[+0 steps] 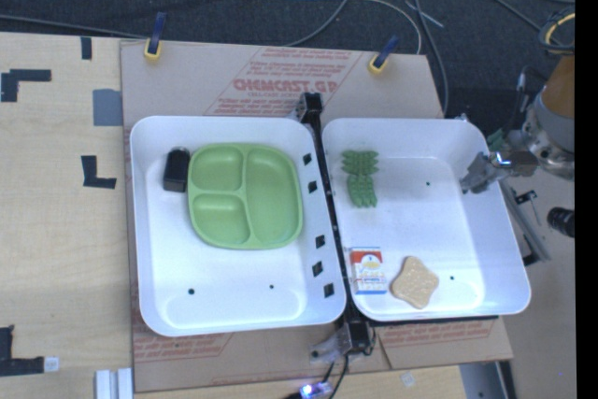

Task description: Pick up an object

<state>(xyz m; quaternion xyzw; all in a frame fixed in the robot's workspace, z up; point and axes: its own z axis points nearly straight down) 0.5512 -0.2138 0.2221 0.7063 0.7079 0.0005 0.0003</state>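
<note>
Candidate objects: you have three in the right white bin (467,229): a green ridged leaf-shaped toy (360,177) near its upper-left corner, a small red-and-white printed packet (368,271) by its lower-left wall, and a tan toast-like piece (414,282) just beside the packet, toward the bin's lower edge.

Nearest target: by my judgement, no object lies close to the gripper; all three sit well apart from it across bare bin floor.

Gripper: you will find the two-finger gripper (483,169) at the right bin's upper-right rim, below the arm's orange band. Whether its jaws are spread or closed, you cannot tell from this angle, and nothing is seen between them.

Step in hand: I judge the pick not yet begun; you are at the approach.

Doing it well: choose the toast-like piece or the green toy, as each stands free with floor around it. Come down centred over the object and keep off the bin walls. The flat packet looks harder to grip, and it lies close to the wall.

Left white bin (154,229): it holds a light green three-compartment plastic tray (247,196), with a small black block (176,170) touching or just beside the tray's left edge.

Divider: a black strip (322,220) runs between the bins.
</note>
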